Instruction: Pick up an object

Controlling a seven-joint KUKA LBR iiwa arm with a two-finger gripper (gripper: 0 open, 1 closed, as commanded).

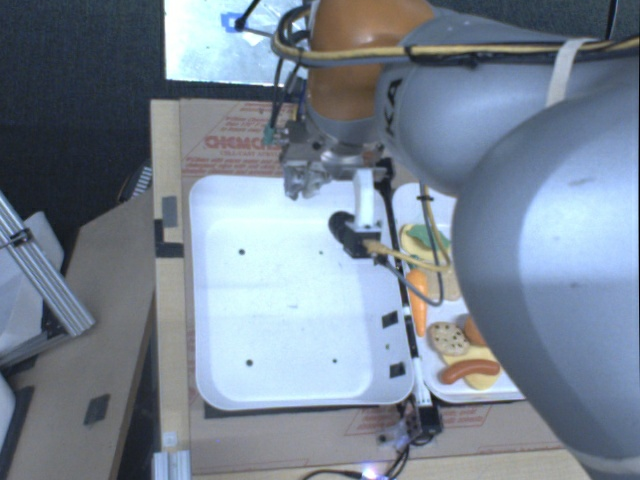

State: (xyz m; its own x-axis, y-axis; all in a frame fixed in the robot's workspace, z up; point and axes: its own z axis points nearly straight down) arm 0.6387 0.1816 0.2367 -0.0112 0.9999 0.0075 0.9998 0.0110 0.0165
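The metal claw hangs over the far rim of the smooth white left bin; I cannot tell its state. Toy carrot, round cookie and glossy sausage lie in the right bin

even overhead light, fairly bright. left bin nearly blown out white, faint shadow under the arm. arm is close to the lens, soft and out of focus. glare on the pale panel top left. low-res, slightly grainy; dark surroundings lose detail.
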